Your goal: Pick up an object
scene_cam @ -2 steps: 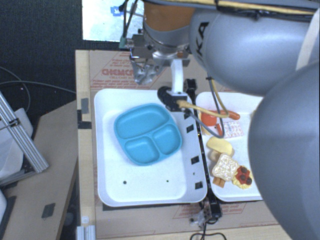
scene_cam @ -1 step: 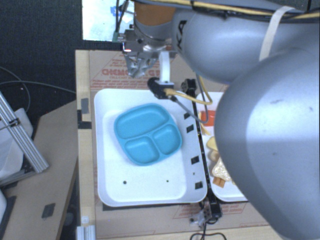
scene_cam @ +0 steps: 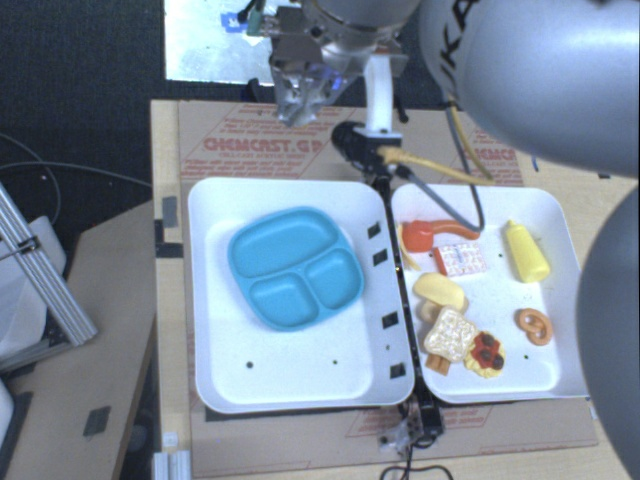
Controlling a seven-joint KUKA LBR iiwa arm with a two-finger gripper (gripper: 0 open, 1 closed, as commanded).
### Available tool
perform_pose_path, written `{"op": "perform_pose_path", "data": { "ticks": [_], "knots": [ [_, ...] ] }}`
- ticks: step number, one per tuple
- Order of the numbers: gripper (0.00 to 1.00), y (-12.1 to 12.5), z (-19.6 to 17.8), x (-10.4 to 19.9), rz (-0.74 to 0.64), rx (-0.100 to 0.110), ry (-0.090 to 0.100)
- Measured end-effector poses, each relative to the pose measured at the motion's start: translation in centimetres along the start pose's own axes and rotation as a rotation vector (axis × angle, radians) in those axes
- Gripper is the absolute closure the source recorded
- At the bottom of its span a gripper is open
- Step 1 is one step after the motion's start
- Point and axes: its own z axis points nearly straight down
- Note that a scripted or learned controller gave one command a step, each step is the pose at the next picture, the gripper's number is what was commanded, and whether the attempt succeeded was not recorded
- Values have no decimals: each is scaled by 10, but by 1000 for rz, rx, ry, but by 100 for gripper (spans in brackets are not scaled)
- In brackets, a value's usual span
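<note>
Bench: jaws well above toys

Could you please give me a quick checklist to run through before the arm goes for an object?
1. Objects to pick: ok. The right bin holds a yellow bottle, pretzel, cracker and other toy foods.
2. Hand over a target: not ok. The hand sits beyond the far edge of the left bin, above the cardboard, not over any object.
3. Hand holding nothing: cannot tell; the fingertips are blurred.
4. Object spacing: mixed. The bottle and pretzel stand apart; the cracker touches its neighbours.
5. Left bin contents: ok. A blue tray lies there, apart from the walls.
</note>
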Motion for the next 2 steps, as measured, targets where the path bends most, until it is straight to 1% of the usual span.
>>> {"op": "perform_pose_path", "data": {
  "ticks": [1,2],
  "knots": [
    [100,-63,100,-1,2,25,-10],
    [100,-24,161,-3,9,17,-9]
  ]
}}
